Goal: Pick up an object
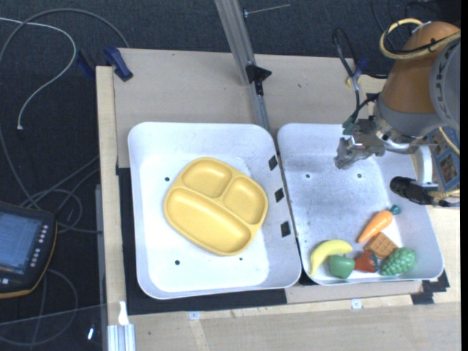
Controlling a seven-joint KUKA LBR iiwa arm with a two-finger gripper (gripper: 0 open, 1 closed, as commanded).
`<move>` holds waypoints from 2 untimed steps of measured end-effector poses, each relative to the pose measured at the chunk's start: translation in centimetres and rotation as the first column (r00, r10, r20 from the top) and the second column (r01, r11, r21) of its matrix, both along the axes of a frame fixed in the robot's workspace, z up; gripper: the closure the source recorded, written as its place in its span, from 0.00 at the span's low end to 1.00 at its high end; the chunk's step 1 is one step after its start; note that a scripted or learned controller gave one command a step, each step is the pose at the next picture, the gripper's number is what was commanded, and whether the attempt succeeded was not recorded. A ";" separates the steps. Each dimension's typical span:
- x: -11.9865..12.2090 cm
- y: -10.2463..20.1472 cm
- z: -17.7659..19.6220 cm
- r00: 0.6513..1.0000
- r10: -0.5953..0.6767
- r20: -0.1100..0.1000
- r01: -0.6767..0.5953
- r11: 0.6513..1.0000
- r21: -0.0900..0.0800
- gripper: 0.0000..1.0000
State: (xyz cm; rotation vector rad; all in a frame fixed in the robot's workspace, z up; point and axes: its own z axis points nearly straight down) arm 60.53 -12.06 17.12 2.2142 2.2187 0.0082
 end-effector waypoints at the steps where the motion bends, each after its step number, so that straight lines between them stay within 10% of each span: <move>1: 0.2 0.0 5.5 1.000 0.000 0.000 0.000 1.000 0.000 1.00; 2: -2.0 5.6 5.1 1.000 0.004 -0.012 -0.004 1.000 0.005 1.00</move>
